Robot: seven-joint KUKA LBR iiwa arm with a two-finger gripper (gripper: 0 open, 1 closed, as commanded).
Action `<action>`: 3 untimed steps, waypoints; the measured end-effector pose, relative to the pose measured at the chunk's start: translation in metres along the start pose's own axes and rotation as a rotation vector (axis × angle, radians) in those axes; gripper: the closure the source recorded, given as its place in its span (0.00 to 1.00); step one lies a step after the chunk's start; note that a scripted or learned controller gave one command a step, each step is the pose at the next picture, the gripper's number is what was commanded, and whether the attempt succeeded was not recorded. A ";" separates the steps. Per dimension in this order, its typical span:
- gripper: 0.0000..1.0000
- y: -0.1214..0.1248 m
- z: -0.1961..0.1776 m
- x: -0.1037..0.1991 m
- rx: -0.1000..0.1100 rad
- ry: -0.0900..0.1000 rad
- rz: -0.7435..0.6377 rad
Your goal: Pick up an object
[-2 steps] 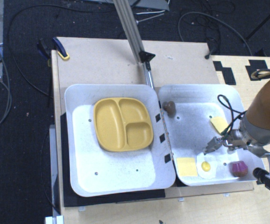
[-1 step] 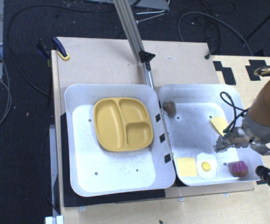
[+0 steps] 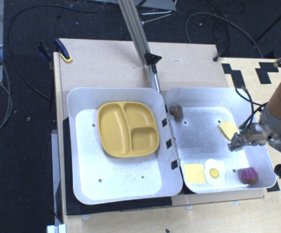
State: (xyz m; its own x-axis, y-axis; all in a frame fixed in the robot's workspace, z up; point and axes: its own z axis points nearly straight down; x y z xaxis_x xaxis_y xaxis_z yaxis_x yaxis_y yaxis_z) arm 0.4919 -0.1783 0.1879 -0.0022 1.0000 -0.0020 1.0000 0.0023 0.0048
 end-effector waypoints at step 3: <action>1.00 0.025 -0.067 0.051 0.005 0.003 -0.005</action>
State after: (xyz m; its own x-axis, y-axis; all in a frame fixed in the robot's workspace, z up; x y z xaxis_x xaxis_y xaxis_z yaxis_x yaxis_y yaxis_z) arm 0.5160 -0.1272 0.2546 -0.0073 1.0000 0.0006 1.0000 0.0073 -0.0004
